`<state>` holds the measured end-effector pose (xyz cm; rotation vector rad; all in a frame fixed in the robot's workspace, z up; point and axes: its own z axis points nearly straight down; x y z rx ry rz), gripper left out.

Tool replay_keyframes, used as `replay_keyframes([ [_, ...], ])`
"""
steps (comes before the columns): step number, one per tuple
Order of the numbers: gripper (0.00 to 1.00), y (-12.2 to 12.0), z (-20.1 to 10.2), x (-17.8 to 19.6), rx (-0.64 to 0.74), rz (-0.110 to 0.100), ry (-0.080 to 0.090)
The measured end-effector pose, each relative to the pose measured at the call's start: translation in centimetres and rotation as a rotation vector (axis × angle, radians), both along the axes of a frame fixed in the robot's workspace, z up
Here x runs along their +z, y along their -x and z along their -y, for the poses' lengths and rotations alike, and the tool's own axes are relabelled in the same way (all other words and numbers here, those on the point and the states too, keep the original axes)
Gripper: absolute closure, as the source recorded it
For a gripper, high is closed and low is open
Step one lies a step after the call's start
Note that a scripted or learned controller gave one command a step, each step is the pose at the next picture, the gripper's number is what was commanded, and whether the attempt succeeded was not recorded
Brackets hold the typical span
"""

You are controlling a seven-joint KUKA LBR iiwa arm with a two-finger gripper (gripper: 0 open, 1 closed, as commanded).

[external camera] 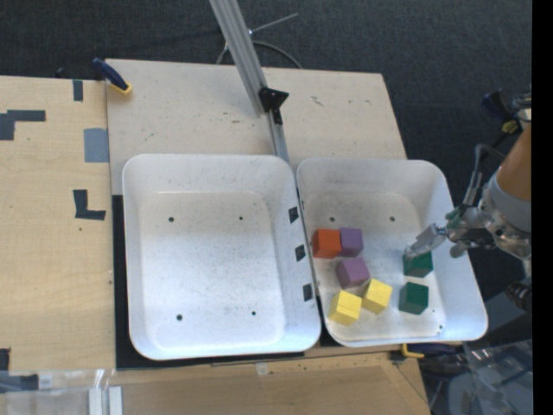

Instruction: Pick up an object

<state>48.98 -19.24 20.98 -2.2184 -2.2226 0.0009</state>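
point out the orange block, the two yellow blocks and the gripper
orange block (326, 243), camera view, on its top face
left yellow block (347, 306), camera view, top face
right yellow block (378, 295), camera view, top face
gripper (421, 249), camera view, at its tip above a green block

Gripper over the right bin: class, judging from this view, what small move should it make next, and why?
Probably a short drop straight down. The gripper sits right above a green cube near the right bin's right wall, with a second green cube below it in the view. Whether it holds anything can't be seen, so lowering around that cube seems best.
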Motion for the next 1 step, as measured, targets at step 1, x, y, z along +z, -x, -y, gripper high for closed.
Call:
replay_keyframes([
  [1,0.0,-1.7,-2.8,-9.25,-0.001,0.018,0.007],
])
